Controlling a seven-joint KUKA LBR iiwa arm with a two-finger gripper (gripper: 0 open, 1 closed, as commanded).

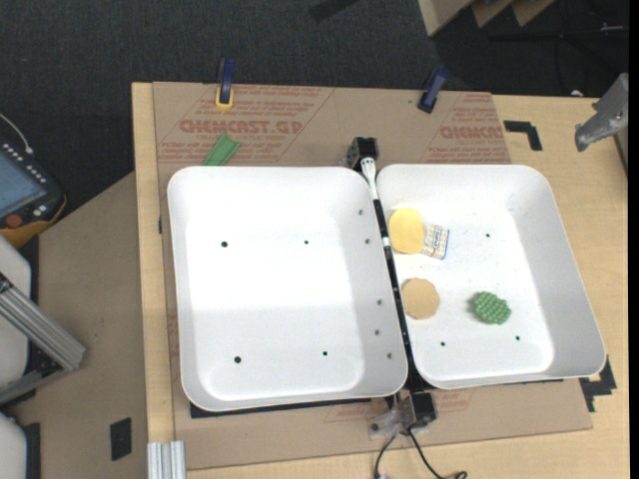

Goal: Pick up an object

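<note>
My pincer (602, 123) sits at the far right edge of the view, above the bench (300, 118) and outside the right bin (539, 267). It appears as a grey metal part; whether it is released or clenched, I cannot tell. Nothing is visible in it.

The right bin holds four things. A yellow disc (405, 231) lies near the bin's left wall, in the upper half. A small printed packet (435, 239) touches the disc on its right side. A tan disc (419, 298) lies below the yellow one, also near the left wall and apart from it. A green knobbly lump (490, 308) lies to the right of the tan disc, well apart from the others.

The left bin (200, 267) stands beside the right bin, their walls touching. A green strip (221, 150) lies on the cardboard sheet behind the left bin. Two blue clamps (226, 76) hold the sheet's far edge.
</note>
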